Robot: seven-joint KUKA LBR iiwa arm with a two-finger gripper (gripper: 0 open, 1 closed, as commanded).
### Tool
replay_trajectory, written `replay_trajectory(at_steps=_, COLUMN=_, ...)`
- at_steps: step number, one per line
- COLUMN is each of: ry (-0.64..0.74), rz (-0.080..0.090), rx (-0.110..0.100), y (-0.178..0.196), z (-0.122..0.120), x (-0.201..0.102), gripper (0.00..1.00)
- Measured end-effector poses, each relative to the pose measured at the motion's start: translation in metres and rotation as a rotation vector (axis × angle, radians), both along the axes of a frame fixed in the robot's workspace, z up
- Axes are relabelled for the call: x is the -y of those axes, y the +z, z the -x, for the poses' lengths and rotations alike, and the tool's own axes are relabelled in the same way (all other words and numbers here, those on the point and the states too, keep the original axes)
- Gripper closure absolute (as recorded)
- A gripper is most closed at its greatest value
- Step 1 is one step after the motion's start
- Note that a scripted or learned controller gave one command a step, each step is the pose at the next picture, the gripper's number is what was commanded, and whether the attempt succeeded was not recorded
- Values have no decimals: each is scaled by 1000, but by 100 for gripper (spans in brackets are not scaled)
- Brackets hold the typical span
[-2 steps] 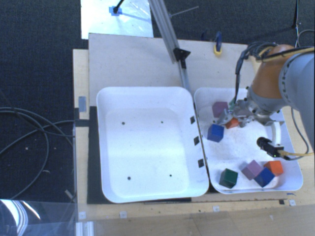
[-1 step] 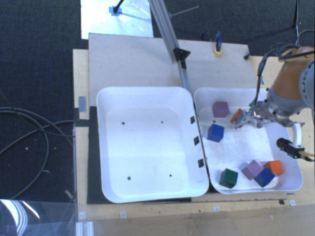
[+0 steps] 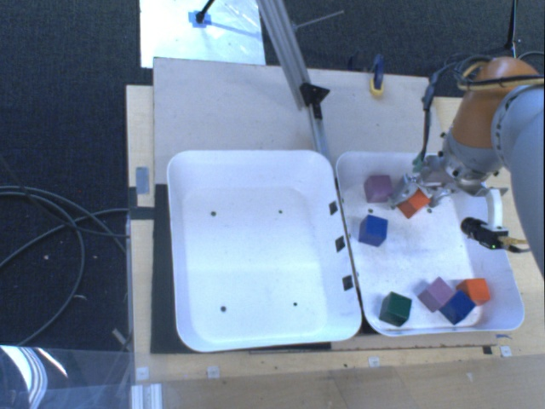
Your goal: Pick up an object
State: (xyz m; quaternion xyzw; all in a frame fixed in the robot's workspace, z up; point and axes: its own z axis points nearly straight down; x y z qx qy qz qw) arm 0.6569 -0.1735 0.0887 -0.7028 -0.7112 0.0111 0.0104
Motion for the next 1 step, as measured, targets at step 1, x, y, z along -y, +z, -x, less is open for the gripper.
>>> replay_trajectory(at_steps=1, ry=-1, rz=-1, rx=6, y=10, z=0, x=0, gripper=100)
